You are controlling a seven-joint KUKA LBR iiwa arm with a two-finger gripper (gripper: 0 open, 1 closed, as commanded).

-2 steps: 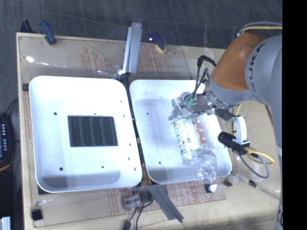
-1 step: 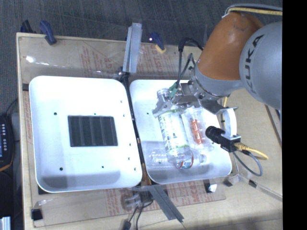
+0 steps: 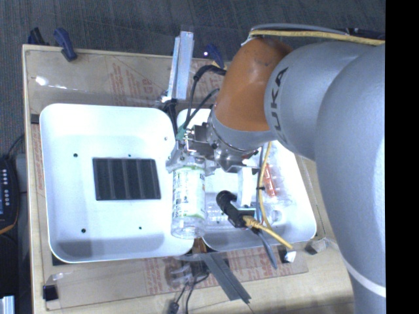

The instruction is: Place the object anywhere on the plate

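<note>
White bins (image 3: pixel 65 149); clear, green-labelled bottle (image 3: pixel 185 200)

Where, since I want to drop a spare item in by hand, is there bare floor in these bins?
The left bin is open: wide bare floor between the dark ribbed plate and its far rim, its outer wall and its near rim. The right bin is crowded: the arm hangs over it and a clear bottle lies along the shared edge.
</note>
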